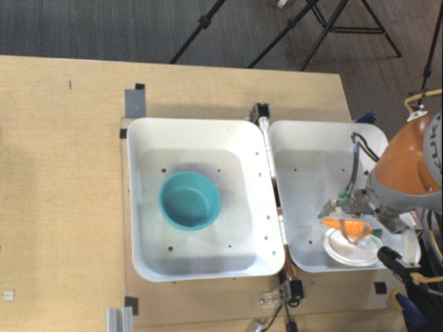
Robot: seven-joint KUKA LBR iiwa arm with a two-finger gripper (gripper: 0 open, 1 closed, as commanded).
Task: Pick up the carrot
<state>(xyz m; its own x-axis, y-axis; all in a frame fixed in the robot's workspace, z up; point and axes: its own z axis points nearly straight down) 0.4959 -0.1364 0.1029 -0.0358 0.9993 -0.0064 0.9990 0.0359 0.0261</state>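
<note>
The orange carrot [344,225] lies in the right bin [304,185], near its front right corner, with its thin tip pointing left. Its thick end rests against the rim of a small white dish [346,249]. My gripper [354,213] hangs directly over the carrot's thick end, low in the bin, and the wrist covers part of the carrot. Whether the carrot is gripped cannot be made out from this angle.
A teal bowl [190,199] stands in the middle of the left bin [149,151]. The divider between the two bins [270,185] runs front to back. A cable [354,158] loops over the right bin behind the gripper.
</note>
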